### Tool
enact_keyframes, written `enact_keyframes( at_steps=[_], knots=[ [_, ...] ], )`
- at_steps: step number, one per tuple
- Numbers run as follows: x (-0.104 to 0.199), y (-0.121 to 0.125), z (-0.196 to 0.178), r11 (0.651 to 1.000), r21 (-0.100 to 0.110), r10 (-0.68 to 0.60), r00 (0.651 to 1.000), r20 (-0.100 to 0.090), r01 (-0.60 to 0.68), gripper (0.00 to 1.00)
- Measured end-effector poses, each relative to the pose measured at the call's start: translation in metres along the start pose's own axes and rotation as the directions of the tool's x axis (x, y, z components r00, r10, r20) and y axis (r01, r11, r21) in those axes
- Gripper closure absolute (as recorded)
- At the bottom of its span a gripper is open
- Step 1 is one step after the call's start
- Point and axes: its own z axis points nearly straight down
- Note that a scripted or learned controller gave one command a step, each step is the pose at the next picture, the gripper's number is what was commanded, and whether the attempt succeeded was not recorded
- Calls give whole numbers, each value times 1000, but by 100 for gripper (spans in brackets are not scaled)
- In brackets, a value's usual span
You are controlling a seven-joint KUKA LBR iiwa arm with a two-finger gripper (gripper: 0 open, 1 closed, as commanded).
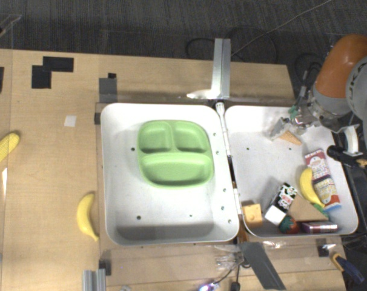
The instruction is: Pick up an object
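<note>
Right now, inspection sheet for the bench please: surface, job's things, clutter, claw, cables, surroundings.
Surface: wooden bench bearing left bin and right bin, side by side.
Job's things: in the right bin, banana, carton, black-and-white block, tan cube, white block. Green divided tray in the left bin.
Clutter: second banana and corn cob on the bench, outside the bins.
Claw: claw over the right bin's far right corner; nothing seen held.
Cables: black cables behind the bins.
Surroundings: dark carpet.

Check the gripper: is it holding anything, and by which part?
Cannot be told. The gripper sits low at the right bin's far corner, beside a tan wedge; nothing visibly sits between its fingers.
</note>
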Motion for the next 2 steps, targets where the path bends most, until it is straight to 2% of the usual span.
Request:
enact_keyframes(
  at_steps=[1,2],
  knots=[
    [1,4,-13,1000,-11,-3,1000,4,3,100],
    [64,15,0,995,-5,-98,995,0,98,100]
  ],
)
